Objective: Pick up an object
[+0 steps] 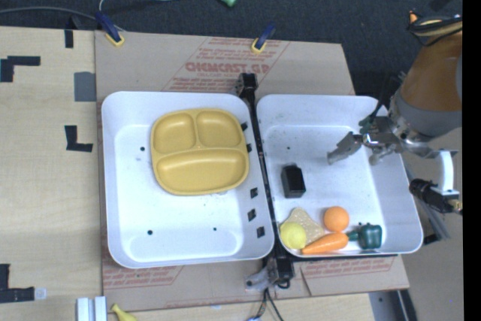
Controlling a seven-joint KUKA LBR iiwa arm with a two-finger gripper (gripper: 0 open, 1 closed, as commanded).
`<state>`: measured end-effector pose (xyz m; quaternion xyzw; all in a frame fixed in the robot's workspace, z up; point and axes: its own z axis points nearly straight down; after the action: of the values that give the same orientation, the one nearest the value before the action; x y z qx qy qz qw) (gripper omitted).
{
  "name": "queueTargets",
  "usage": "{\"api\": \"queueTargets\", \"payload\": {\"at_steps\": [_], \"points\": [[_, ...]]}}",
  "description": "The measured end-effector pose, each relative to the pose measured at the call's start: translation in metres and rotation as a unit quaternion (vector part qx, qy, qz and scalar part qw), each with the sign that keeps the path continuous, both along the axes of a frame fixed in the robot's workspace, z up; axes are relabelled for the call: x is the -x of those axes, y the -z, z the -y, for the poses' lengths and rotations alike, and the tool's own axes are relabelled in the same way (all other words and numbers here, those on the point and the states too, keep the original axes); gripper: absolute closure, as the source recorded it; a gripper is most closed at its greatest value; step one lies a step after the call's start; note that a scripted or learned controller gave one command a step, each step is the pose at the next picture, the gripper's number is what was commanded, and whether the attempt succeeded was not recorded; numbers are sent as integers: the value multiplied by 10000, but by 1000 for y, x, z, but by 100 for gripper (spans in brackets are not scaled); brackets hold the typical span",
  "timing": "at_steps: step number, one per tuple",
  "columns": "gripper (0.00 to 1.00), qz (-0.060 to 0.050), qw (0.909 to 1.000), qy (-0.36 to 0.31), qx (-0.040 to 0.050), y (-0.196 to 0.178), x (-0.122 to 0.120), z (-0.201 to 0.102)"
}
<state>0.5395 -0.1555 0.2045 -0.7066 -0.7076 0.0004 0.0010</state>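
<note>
Gripper (pixel 353 145) hangs over the right part of the right bin (pixel 391 184), carried by the grey arm (pixel 432 90) that enters from the right edge of the camera view. One grey finger (pixel 342 149) juts out to the left above the white floor; whether the jaws stand apart or together is not clear from this angle, and nothing can be seen between them. Candidate objects lie well apart from it, gathered along the near wall of the same bin: a small black block (pixel 292 180) sits alone on the floor nearer the divider, and below it cluster a yellow lemon (pixel 293 236), a tan slice of bread (pixel 304 221) that the lemon partly covers, an orange ball (pixel 336 218), a carrot (pixel 327 243) lying flat along the front edge, and a dark green piece (pixel 368 235) touching the carrot's right end. The left bin (pixel 124 184) holds a yellow divided plate (pixel 200 150) in its upper half, three compartments facing up. Both bins rest on a brown cardboard sheet (pixel 218 68) with red print.
</note>
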Motion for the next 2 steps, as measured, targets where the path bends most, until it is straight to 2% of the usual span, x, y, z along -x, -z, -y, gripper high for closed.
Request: {"api": "queueTargets", "payload": {"at_steps": [1, 2], "points": [[0, -9, 10000, -1, -1, 90, -19, -58], [0, 17, 10000, 7, 4, 119, 43, -52]]}}
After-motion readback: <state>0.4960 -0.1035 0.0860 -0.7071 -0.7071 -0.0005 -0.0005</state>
